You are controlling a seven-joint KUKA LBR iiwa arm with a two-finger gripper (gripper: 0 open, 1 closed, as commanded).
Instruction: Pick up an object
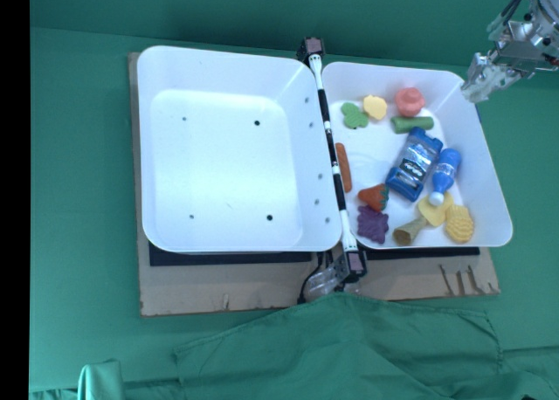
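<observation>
The right bin (pixel 489 182) holds several small toys. Among them are a blue packet (pixel 414 164), a blue bottle (pixel 444 173), a pink-red round toy (pixel 409 100), a green stick (pixel 412 124), a green clover shape (pixel 354 115), a yellow piece (pixel 375 107) and an orange sausage (pixel 344 167). Towards the front lie a red-orange carrot (pixel 374 196), a purple bunch (pixel 373 224), a cone (pixel 409 232) and a yellow ridged toy (pixel 459 224). My gripper (pixel 489 78) hangs over the bin's far right corner, above the rim, open with nothing between its fingers.
The left bin (pixel 157 84) sits beside the right one, with a black-and-white hinge bar (pixel 329 141) between them. Both rest on a cardboard sheet (pixel 218 302) over green cloth. A fold of cloth (pixel 349 346) lies at the front.
</observation>
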